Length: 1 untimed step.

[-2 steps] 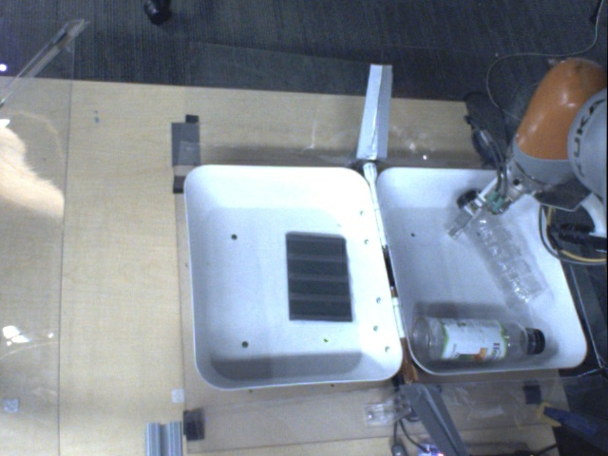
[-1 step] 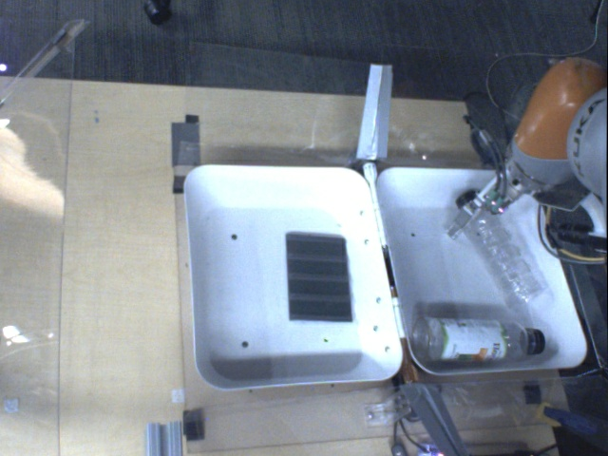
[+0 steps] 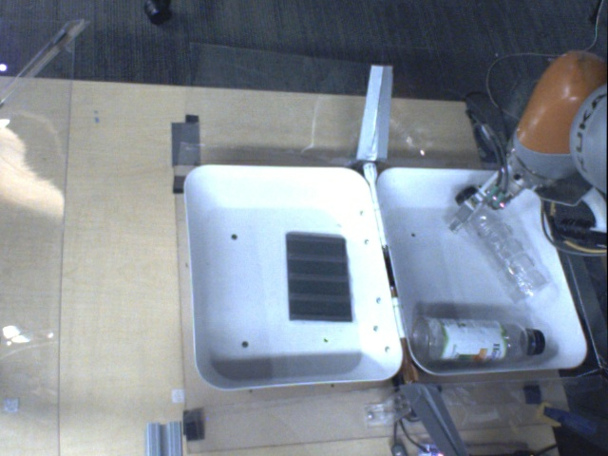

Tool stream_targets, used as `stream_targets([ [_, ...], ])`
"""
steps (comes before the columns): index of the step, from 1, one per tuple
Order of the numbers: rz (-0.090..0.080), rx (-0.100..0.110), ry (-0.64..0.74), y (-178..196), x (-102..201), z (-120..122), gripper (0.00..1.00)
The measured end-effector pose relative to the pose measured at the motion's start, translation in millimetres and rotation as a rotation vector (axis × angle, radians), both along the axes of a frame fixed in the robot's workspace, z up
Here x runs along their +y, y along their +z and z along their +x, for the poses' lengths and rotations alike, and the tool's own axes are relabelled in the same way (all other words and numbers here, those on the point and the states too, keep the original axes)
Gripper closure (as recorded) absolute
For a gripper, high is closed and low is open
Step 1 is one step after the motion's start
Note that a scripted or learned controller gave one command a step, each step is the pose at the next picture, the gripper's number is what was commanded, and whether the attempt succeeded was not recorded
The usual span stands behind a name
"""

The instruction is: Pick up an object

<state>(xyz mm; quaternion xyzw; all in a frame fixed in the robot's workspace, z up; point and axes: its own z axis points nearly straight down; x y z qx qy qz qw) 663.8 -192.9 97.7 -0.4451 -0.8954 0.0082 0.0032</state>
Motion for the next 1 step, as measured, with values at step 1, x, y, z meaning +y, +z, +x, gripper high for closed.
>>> stream_targets([
  [1,0.011,-0.023,0.007,80.5,49.6,-2.2,1.0],
])
